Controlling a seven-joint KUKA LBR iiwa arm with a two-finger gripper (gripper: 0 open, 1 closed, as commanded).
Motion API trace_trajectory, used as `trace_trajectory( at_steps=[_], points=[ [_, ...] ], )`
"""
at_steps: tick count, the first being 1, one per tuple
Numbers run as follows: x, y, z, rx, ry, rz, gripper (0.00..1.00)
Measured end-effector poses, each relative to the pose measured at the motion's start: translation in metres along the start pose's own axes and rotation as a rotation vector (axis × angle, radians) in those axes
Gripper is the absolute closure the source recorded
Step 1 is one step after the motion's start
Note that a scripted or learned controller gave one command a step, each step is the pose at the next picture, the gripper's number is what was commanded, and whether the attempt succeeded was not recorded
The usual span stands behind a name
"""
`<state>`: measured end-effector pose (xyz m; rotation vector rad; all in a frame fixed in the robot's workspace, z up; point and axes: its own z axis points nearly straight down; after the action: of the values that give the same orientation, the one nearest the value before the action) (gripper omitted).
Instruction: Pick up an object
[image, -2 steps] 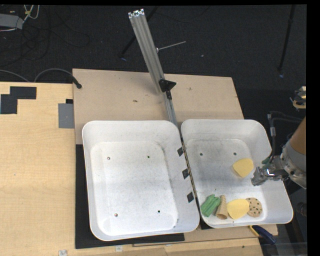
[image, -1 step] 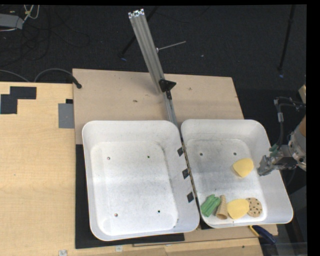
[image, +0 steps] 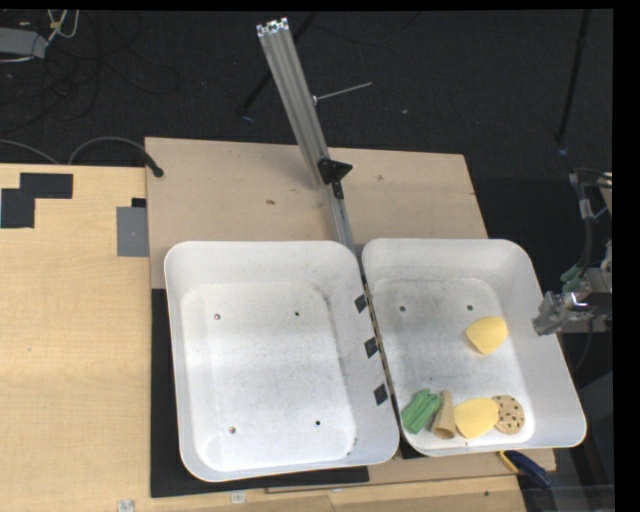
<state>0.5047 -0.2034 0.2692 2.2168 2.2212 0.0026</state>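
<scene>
White bins (image: 270, 262), two yellow lumps (image: 486, 335), green piece (image: 421, 410), tan cookie (image: 508, 414) (dark-speckled)

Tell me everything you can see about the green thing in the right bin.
The green object is a small, matte, elongated piece, seemingly soft plastic or foam, with a lumpy or ridged outline. It lies flat and tilted diagonally in the near left corner of the right bin, close to the divider between the bins. Its right side touches or nearly touches a small tan piece, which sits beside a yellow lump and a cookie. What it represents is too small to tell.
</scene>
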Motion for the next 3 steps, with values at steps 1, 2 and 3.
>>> trace_trajectory(
  at_steps=[1, 2, 3],
  points=[
    [0.047, 0.007, 0.017, 0.007, 0.004, -0.002, 1.00],
    [0.108, 0.020, 0.018, 0.007, 0.004, -0.004, 1.00],
    [0.161, 0.033, 0.016, 0.006, 0.004, -0.003, 1.00]
  ],
)
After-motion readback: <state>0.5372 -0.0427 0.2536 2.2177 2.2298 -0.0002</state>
